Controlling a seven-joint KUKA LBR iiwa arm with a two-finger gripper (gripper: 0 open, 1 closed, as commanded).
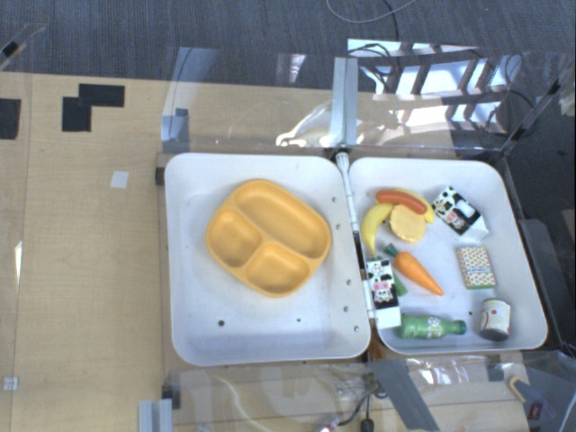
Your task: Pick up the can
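The can is small and grey-white with a dark top. It stands in the right bin, near that bin's front right corner. A green bottle lies on its side just left of the can, with a small gap between them. A tan cracker-like block sits just behind the can.
The right bin also holds a banana, a sausage, a yellow round piece, a carrot and two cow-print cartons. The left bin holds a yellow divided plate.
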